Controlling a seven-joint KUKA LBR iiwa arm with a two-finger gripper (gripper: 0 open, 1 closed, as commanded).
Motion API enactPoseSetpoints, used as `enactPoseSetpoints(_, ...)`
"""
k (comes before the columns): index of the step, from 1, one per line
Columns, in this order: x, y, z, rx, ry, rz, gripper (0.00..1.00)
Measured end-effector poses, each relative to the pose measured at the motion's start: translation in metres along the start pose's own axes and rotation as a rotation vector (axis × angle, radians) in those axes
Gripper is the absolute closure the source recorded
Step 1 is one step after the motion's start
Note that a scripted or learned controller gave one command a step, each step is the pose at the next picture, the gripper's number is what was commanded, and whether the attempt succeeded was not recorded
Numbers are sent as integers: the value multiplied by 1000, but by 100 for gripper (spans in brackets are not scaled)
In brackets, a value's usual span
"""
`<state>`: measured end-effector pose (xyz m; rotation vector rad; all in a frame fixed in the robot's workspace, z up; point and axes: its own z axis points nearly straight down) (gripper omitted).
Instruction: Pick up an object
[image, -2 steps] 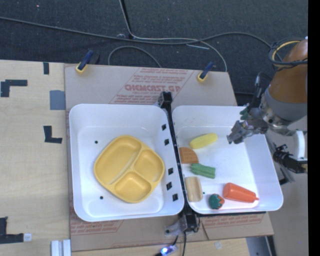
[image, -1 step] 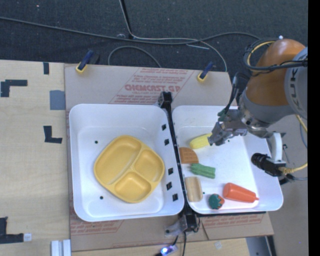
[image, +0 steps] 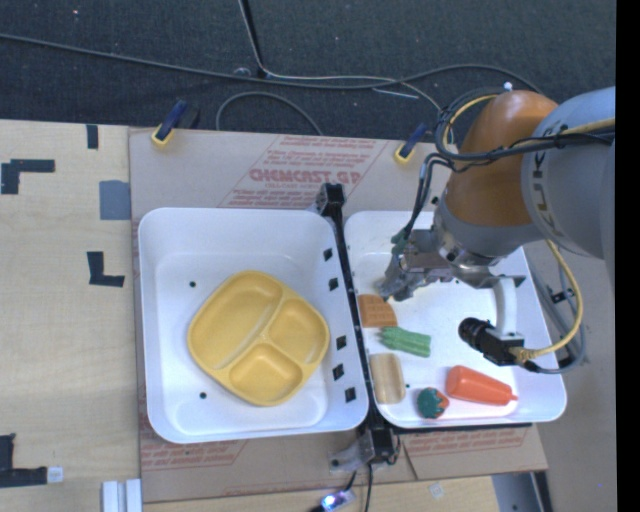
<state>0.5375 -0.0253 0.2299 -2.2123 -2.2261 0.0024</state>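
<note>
In the right bin (image: 540, 400) lie several toy foods: an orange-brown cracker-like piece (image: 377, 312), a green pod (image: 405, 341), a tan bread stick (image: 386, 378), a small green-and-red ball (image: 432, 402) and an orange carrot (image: 480, 386). My gripper (image: 400, 283) hangs over the bin's left part, just above and right of the cracker piece. Nothing shows between its dark fingers, and their spread is hard to read from this angle.
The left bin (image: 165, 300) holds a yellow divided plate (image: 258, 335). A black divider (image: 343, 290) runs between the bins. A black cable end (image: 488, 340) from the arm hangs over the right bin. Clamps and cables lie along the bench's far edge.
</note>
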Motion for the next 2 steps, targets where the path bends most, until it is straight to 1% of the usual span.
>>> enactPoseSetpoints(1, 49, -11, 10, 0, 0, 0, 100)
enactPoseSetpoints(2, 113, -17, 14, 0, 1, -2, 100)
